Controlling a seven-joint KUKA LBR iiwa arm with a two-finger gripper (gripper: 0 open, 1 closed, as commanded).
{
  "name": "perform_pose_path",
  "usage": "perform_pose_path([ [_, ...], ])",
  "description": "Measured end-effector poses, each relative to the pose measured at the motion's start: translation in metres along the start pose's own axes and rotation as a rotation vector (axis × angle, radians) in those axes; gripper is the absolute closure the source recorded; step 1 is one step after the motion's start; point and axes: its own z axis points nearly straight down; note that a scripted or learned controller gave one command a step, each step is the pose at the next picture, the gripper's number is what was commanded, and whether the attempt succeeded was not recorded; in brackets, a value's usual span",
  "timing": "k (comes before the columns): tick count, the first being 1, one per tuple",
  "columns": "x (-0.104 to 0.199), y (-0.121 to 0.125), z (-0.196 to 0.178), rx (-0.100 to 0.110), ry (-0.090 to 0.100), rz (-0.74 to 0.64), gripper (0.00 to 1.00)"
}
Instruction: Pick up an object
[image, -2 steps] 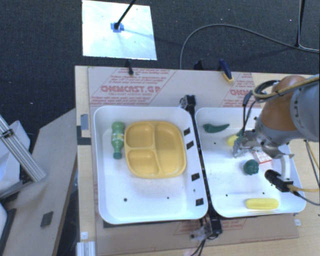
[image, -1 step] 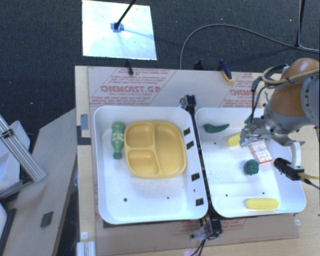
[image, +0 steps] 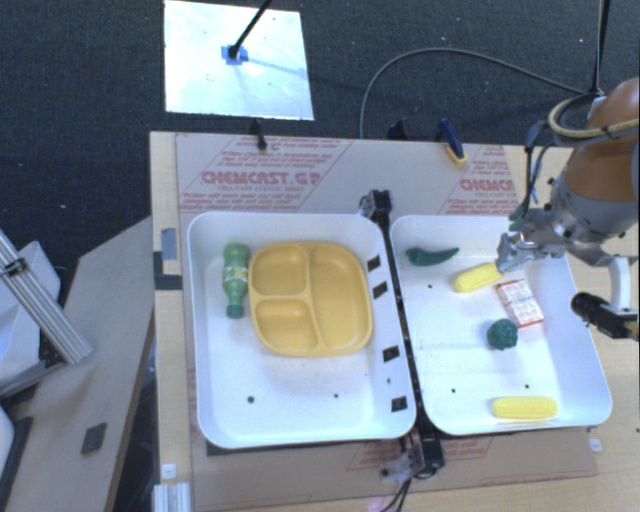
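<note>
One yellow plastic corn cob (image: 477, 277) lies just left of our gripper (image: 512, 252), long axis approx. left-right; finger state: can't tell.

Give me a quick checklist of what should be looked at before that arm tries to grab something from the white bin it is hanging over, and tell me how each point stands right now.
1. Gripper over the right white bin: ok, at its upper right.
2. Nearest target: ok, the yellow corn-shaped piece lies just beside the gripper.
3. Room around the corn: not ok, the small red-and-white carton lies close to its right.
4. Other things well apart: ok, the dark green pepper-shaped piece, green broccoli-shaped piece and second yellow corn-shaped piece lie separate.
5. Anything already held: cannot tell.
</note>
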Motion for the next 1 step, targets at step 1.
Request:
perform_pose_path([
  [1, -0.0001, 0.0015, -0.026, 0.004, 0.001, 0.0, 1.0],
])
